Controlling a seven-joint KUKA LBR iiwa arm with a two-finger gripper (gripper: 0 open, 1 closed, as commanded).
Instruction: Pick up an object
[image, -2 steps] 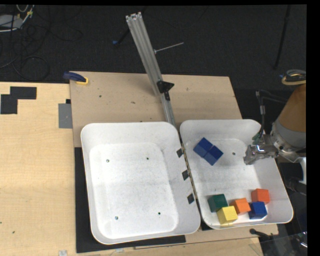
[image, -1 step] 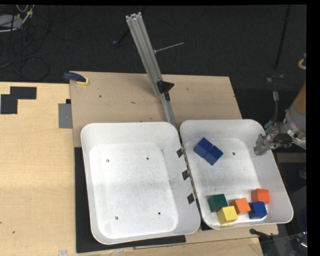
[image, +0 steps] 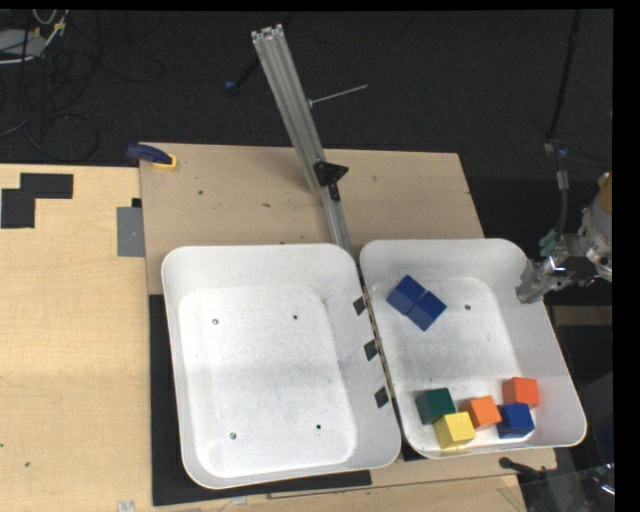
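Note:
The right bin (image: 560, 370) holds a blue block (image: 416, 302) near its upper middle. Along its front edge sit a green cube (image: 434, 404), a yellow cube (image: 455, 429), an orange cube (image: 484, 411), a small blue cube (image: 516, 420) and a red-orange cube (image: 521, 391). My gripper (image: 534, 280) hangs at the right bin's upper right rim, well to the right of the blue block and apart from every cube. Nothing shows between its fingers.
The left bin (image: 190, 275) lies beside the right one, joined by black clips (image: 371, 349). A slanted aluminium rail (image: 295, 110) rises behind the bins. A blue and yellow clamp (image: 152, 155) sits at the board's far left corner.

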